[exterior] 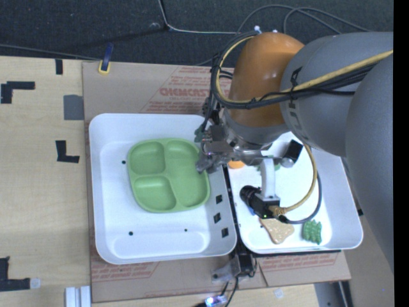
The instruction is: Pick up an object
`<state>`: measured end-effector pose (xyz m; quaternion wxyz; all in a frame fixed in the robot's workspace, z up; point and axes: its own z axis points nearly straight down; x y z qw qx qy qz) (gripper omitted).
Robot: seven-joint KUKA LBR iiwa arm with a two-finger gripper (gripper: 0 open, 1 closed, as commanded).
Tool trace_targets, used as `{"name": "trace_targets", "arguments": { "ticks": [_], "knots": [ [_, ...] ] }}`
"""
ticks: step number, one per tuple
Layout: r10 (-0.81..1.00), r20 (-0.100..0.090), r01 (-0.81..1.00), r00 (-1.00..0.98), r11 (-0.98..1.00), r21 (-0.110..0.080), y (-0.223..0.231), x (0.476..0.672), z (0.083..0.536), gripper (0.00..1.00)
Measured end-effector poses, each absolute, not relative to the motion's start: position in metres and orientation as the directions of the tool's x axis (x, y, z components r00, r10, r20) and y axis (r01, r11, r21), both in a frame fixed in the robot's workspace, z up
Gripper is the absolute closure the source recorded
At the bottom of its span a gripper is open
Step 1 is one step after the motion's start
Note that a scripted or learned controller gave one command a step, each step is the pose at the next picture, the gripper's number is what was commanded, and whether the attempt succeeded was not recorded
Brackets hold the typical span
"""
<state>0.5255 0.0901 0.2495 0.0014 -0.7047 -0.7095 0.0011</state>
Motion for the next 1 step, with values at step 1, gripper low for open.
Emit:
{"name": "trace_targets", "arguments": {
  "ticks": [1],
  "knots": [
    [1.0,-0.001,1.0,-0.003,0.003,-0.003,0.0871,0.5263,0.2498,0.0]
  ]
}}
